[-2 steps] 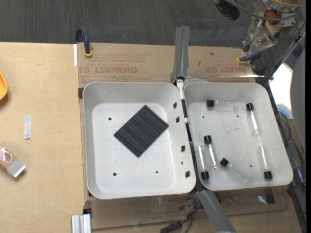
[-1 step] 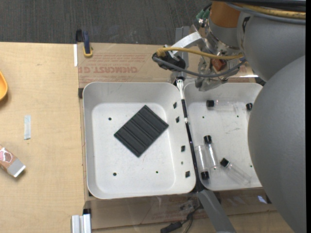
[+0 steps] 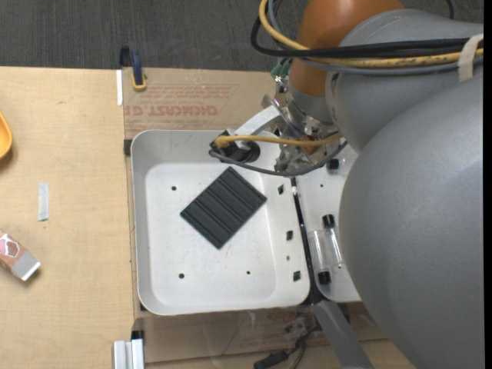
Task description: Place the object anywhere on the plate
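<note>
A dark ribbed rectangular plate (image 3: 224, 207) lies flat and turned at an angle in the left white bin (image 3: 154, 283), a little above its middle. A small clear tube-like object with dark ends (image 3: 327, 246) lies in the visible strip of the right bin (image 3: 342, 287), close to the divider. My gripper (image 3: 298, 157) hangs under the orange and grey wrist, over the far end of the divider between the bins, to the upper right of the plate. Cables and the wrist body cover its tip. Nothing shows on the plate.
The big grey arm (image 3: 415, 206) covers most of the right bin. A black cable loop (image 3: 234, 151) hangs over the left bin's far rim. On the bench to the left lie a grey strip (image 3: 43, 202), a pink-and-white item (image 3: 17, 257) and an orange object (image 3: 4, 141).
</note>
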Controlling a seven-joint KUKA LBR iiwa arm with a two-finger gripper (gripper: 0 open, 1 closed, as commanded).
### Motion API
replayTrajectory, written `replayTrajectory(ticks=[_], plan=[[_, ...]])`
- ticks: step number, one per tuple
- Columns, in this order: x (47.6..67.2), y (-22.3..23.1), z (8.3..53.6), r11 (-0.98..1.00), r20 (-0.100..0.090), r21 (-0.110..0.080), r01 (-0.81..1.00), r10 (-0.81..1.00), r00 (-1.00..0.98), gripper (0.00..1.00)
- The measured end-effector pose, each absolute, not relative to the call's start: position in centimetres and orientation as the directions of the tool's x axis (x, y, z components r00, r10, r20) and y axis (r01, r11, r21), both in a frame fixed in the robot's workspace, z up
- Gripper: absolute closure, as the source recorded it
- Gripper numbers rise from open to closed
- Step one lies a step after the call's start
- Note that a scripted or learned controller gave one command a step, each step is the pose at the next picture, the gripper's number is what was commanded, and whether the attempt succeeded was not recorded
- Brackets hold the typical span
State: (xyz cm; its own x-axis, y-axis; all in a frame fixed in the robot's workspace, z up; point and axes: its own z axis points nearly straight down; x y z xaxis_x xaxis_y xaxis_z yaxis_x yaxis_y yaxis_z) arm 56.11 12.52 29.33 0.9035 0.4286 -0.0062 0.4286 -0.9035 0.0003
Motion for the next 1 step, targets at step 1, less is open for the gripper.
replayTrajectory(ticks=[1], plan=[[63.75,12.23,22.26,-0.947,-0.004,0.001,0.322,0.322,0.947,1.0]])
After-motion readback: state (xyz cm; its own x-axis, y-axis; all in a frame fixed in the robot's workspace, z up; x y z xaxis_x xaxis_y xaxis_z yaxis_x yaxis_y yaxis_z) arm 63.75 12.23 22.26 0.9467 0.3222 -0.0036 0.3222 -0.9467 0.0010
